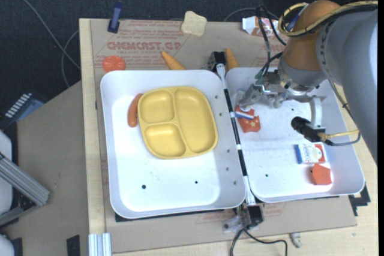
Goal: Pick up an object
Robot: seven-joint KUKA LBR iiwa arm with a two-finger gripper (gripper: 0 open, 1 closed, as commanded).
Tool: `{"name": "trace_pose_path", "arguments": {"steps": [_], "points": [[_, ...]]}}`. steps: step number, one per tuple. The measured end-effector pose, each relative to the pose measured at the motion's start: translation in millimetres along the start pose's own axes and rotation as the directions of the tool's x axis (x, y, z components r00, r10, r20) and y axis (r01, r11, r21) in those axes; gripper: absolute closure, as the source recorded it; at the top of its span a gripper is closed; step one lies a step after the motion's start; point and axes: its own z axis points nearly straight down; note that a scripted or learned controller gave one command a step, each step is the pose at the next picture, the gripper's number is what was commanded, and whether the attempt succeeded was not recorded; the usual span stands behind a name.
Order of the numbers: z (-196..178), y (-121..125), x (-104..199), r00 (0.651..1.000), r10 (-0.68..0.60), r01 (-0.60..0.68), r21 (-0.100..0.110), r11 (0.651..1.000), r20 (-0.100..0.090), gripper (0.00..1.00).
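Red carton [248, 122] lies in the right bin [282, 189], near its left wall. Gripper [253, 95] hangs just above it; finger state cannot be determined. Left bin [120, 177] contains a yellow tray [177, 122].

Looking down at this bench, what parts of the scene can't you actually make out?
- End effector: the metal parts blur together in the camera view, so its state is unclear.
- Orange-red sausage: the yellow divided tray covers its right side.
- Small blue-and-white packet: print too small to read.
- Right bin: the arm hides its top right corner.
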Motion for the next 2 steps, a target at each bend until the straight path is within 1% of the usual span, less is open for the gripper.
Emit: {"name": "trace_pose_path", "arguments": {"steps": [1, 2], "points": [[-1.0, -53.2, -5.2, 1.000, 0.002, -0.002, -0.008, 1.000, 0.000, 0.00], [-1.4, -62.0, -3.8, 1.000, 0.003, -0.003, -0.011, 1.000, 0.001, 0.00]]}}
